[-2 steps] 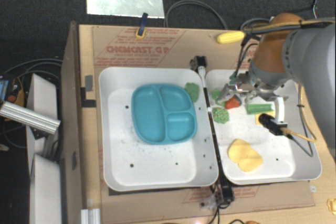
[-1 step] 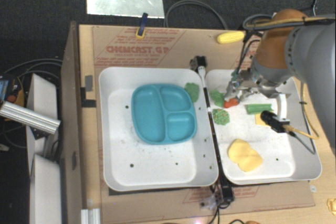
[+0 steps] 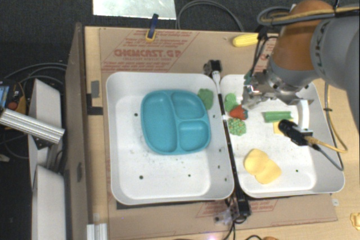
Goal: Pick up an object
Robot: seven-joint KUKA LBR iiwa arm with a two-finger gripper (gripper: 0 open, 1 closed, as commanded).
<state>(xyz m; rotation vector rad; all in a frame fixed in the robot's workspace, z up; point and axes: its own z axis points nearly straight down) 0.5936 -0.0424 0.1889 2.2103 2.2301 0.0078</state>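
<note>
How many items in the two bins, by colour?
Blue: 1, divided plate
Green: 4, green piece at plate's edge, green lump, bumpy green piece, green bar
Red: 1, red piece
Yellow: 2, yellow lump, small yellow piece
Total: 8

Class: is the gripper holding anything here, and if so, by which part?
It cannot be told. The gripper is low in the right bin, close by the red piece, but no clear hold shows.
</note>
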